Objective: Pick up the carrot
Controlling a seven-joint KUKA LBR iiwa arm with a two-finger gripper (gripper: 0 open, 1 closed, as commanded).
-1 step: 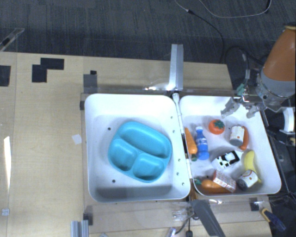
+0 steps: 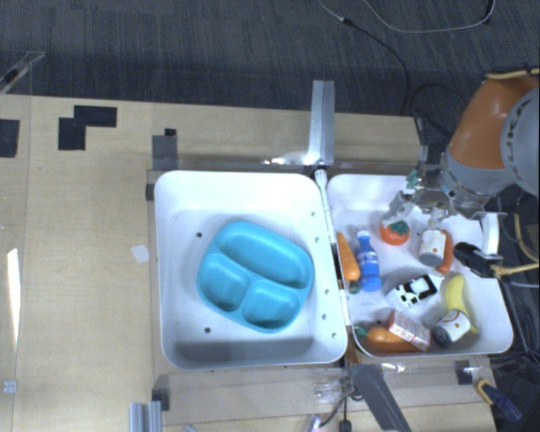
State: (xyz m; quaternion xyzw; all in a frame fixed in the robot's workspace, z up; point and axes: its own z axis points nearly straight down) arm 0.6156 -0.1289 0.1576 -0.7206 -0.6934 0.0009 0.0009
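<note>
Orange marks the carrot [image 2: 348, 258], which lies lengthwise tight against the left wall of the right bin [image 2: 504, 337], just beside a small blue bottle [image 2: 366, 260]. The wall on one side and the bottle on the other leave it little open room. Right of the bottle the bin is crowded: a black-and-white toy [image 2: 415, 291], a banana [image 2: 455, 294], a white and orange cup-like piece [image 2: 434, 245], a round orange and green thing [image 2: 394, 231], and along the near wall a second orange object [image 2: 390, 339] under a small packet [image 2: 412, 327], with a little white can [image 2: 452, 330] beside them.

At the bin's far right corner the hand [image 2: 422, 209] hangs over the round orange thing, well apart from the carrot. Its metal parts blur into the clutter, so I cannot tell whether it is open or closed, or whether it touches anything. The arm [image 2: 494, 135] is cut off by the picture's right edge.

In the left bin [image 2: 181, 219] a blue divided tray [image 2: 253, 275] sits near the middle, with bare white floor all around it. Both bins rest on a pale wooden bench [image 2: 76, 253] with black squares [image 2: 84, 125] at its far left. Dark carpet [image 2: 211, 42] lies beyond, crossed by a thin cable [image 2: 405, 25].
</note>
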